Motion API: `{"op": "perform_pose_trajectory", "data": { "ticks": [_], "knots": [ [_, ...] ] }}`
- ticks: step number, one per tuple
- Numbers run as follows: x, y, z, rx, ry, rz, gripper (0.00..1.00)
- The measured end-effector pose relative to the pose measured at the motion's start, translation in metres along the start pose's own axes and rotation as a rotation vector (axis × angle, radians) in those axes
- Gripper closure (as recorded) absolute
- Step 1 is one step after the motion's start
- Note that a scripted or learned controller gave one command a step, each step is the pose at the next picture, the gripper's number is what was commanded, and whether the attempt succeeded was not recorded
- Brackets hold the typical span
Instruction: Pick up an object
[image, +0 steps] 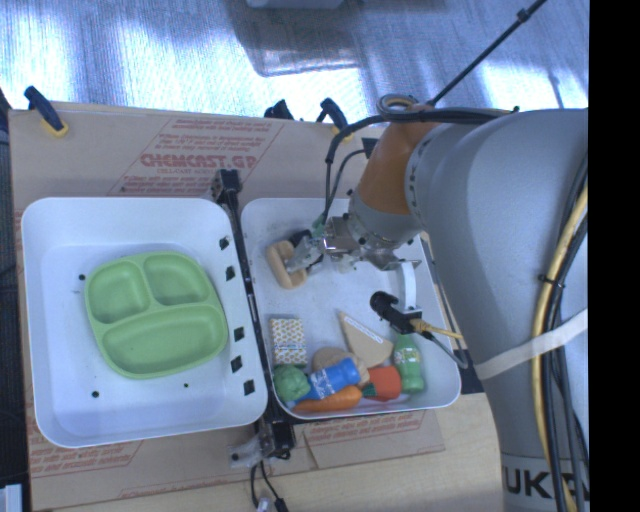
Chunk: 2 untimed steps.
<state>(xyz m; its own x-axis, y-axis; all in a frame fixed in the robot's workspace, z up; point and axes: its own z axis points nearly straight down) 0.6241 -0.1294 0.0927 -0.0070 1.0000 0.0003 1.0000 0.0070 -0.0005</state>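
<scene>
The pincer (305, 252) is reaching into the right bin (437, 392) and is closing around a tan wooden block (283, 264), which sits between its fingers near the bin's upper left. Lower down, toy food (345, 378) is lying piled along the front wall. A green divided plate (155, 313) is sitting in the left bin (45, 300).

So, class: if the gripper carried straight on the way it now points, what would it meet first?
The gripper points toward the view's left, at the tan wooden piece in the right bin. That piece comes first; they look almost touching, though depth is unclear.
</scene>
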Motion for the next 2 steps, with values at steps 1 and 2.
{"op": "perform_pose_trajectory", "data": {
  "ticks": [1, 2],
  "knots": [
    [-0.002, 0.033, 0.001, 0.002, 0.001, -0.001, 0.00],
    [-0.001, 0.034, -0.012, -0.001, 0.000, -0.009, 1.00]
  ]
}}
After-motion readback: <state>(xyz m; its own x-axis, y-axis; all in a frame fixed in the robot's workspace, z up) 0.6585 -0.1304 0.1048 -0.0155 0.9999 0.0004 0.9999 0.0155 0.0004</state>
